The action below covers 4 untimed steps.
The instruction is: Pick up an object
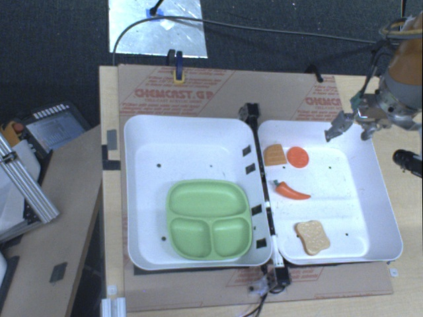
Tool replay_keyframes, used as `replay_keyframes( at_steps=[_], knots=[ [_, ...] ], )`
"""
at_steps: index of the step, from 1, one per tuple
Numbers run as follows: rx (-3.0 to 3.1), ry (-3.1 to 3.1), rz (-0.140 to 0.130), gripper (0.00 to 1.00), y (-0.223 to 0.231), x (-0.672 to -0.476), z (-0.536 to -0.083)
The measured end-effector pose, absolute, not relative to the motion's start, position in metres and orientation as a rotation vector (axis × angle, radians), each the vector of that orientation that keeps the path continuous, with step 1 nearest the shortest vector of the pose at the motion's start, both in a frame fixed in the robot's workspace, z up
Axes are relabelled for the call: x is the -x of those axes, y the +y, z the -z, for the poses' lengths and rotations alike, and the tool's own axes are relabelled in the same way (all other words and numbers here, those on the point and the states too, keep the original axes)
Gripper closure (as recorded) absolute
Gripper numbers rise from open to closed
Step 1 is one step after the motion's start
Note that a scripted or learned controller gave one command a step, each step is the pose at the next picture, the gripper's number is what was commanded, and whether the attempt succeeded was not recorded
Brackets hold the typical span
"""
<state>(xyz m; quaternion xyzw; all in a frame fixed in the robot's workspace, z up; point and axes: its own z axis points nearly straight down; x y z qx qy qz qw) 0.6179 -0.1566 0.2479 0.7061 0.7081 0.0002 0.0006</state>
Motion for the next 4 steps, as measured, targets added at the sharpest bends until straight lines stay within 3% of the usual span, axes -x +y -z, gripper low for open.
replay_keyframes(
  at_steps=[1,3,4],
  knots=[
    [-2.216,2.227,0.001,0.0,-0.155,-0.628,-0.193],
    [-2.218,2.225,0.0,0.0,-0.15,-0.629,-0.083],
    [-2.214,2.224,-0.004,1.0,-0.15,-0.63,-0.096]
  ],
)
